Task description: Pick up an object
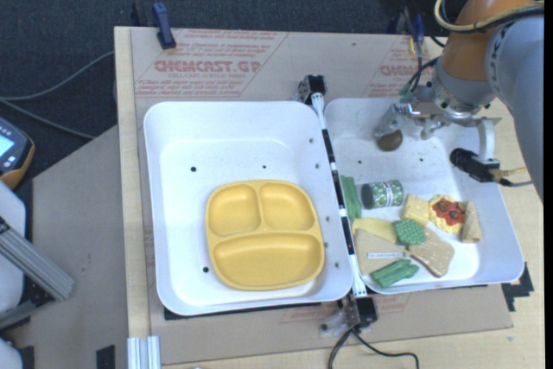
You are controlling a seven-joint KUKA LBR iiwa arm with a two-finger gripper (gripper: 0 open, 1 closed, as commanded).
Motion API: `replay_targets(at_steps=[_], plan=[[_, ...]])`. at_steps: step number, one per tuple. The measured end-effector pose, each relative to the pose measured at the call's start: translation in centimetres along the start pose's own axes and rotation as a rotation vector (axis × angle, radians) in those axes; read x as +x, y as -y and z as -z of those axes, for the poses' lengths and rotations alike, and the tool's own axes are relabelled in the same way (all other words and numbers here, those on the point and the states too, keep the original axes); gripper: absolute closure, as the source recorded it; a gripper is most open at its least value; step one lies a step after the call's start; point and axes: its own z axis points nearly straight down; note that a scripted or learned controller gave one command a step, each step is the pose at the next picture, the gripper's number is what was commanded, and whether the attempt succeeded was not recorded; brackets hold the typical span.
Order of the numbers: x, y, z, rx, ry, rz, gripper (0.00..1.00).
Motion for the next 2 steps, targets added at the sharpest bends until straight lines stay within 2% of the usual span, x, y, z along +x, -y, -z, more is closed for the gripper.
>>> replay_targets(at_steps=[1, 2], plan=[[0.4, -0.2, 1.2, -0.005, -0.001, 0.005, 1.00], [5.4, -0.3, 0.0, -0.008, 0.000, 0.007, 1.00]])
